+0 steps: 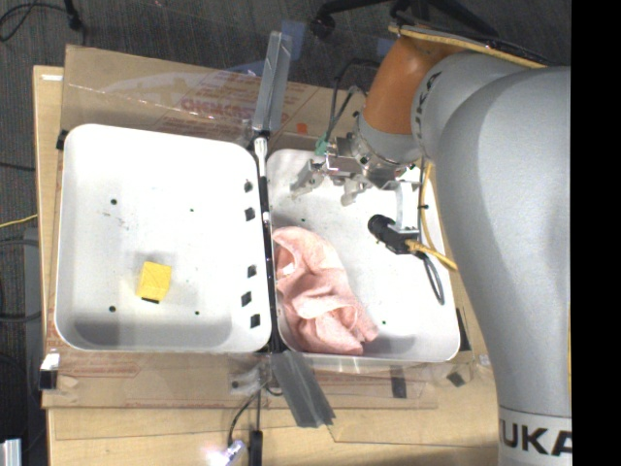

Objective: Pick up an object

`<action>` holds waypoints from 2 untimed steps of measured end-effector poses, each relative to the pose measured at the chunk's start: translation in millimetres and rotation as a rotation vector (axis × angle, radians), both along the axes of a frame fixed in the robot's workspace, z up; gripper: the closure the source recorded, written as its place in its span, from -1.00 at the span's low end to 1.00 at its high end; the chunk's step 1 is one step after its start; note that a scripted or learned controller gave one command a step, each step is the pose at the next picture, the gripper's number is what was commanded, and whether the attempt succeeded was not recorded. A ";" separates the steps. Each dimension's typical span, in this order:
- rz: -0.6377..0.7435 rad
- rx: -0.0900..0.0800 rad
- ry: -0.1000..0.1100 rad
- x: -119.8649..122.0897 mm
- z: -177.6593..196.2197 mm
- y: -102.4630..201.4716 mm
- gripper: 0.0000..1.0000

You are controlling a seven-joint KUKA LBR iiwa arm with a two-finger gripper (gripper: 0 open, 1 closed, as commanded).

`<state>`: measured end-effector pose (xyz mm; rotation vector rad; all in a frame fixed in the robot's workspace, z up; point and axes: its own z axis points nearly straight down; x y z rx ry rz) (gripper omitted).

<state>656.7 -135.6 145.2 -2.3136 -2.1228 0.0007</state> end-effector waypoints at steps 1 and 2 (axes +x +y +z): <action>-0.027 0.000 0.001 0.0 24.1 -53.8 -1.00; -0.019 0.000 0.003 -0.5 -5.3 -35.1 -1.00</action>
